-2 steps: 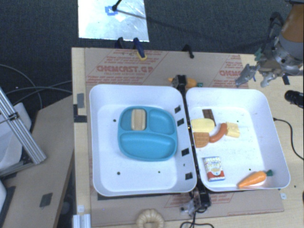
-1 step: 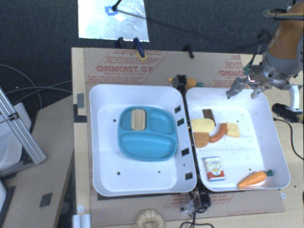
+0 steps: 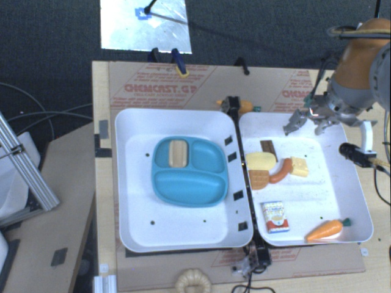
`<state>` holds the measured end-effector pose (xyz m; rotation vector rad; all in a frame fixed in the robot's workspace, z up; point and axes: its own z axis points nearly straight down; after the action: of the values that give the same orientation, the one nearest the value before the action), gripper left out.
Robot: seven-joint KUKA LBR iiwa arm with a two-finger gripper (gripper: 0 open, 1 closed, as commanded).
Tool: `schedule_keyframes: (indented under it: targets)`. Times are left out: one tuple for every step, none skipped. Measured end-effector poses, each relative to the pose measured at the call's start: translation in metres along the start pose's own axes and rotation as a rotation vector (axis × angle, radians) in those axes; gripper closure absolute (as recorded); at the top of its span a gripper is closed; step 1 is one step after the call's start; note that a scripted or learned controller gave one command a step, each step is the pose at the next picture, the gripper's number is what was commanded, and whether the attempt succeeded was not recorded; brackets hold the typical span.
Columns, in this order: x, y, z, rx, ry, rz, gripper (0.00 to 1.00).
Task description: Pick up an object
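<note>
I see a table [image 3: 153, 78] carrying two white bins [image 3: 131, 163]. Gripper [image 3: 307, 123], fingers apart and holding nothing, hovers over the right bin's far edge. One carrot [image 3: 324, 229] lies near-right.

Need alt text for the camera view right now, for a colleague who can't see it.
The grey arm's gripper hovers open over the right white bin, which holds toy food including an orange plastic carrot and a small red-and-white carton. The left white bin holds a blue divided plate.
</note>
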<state>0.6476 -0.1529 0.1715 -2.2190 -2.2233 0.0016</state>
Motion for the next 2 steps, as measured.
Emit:
schedule_keyframes:
  targets:
    - [0.008,-0.004,0.047,0.001,0.001,-0.003,0.00]
    - [0.008,-0.003,0.087,-0.004,-0.001,-0.002,0.00]
